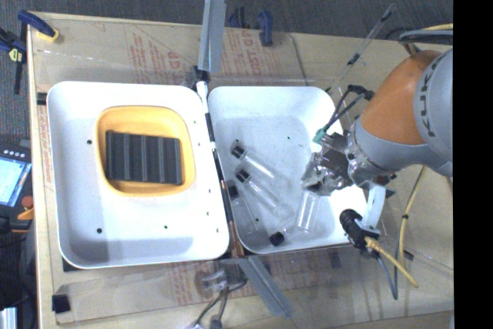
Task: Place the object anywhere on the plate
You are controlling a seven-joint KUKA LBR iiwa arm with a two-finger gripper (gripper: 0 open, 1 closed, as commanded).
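Note:
The yellow plate [146, 118] with a dark ribbed insert lies in the left bin [69, 189]. Several clear plastic tubes with black caps lie in the right bin [262, 108]: one near the left wall [254, 164], one slanting across the middle [264, 196], and one upright-looking clear tube [306, 213] near the front right. My gripper [319, 178] hangs low over the right side of the right bin, just above and behind that clear tube. Whether it touches any tube is not visible.
A black cap [276, 238] rests at the right bin's front wall. The grey arm with its orange band [397, 108] comes in from the right over the bin's edge. Cables and a yellow hose [389, 262] trail at the front right. Clamps hold the bench's back edge.

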